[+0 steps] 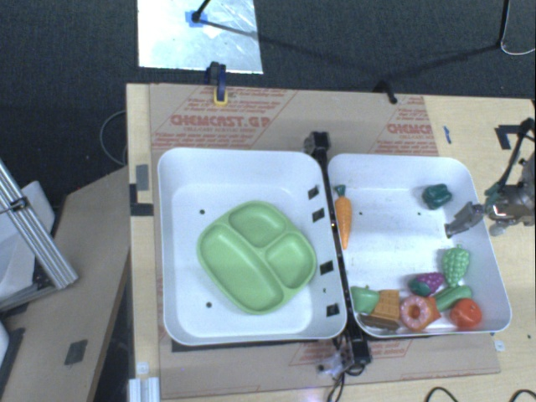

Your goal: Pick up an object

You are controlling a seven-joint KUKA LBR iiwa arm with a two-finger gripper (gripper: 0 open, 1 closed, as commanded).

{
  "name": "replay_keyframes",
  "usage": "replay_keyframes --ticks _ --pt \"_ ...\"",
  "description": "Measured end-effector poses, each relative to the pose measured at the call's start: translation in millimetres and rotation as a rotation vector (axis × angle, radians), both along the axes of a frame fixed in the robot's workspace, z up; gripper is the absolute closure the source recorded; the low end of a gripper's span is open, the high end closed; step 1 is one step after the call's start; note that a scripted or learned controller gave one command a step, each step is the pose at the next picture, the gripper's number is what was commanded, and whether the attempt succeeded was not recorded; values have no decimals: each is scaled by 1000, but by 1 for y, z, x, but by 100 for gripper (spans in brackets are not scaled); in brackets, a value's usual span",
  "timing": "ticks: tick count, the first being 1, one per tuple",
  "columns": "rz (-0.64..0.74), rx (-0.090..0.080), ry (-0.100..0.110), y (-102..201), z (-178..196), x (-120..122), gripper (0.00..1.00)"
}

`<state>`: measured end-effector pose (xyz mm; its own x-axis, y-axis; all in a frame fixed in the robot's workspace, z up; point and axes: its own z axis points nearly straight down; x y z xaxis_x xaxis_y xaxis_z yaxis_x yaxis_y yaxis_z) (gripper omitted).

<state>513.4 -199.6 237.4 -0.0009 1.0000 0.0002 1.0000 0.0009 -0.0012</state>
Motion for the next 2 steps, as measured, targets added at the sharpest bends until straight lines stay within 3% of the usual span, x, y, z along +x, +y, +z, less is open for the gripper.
replay_keyframes --ticks 2 --pt "0 1 0 1 -85 -6 0"
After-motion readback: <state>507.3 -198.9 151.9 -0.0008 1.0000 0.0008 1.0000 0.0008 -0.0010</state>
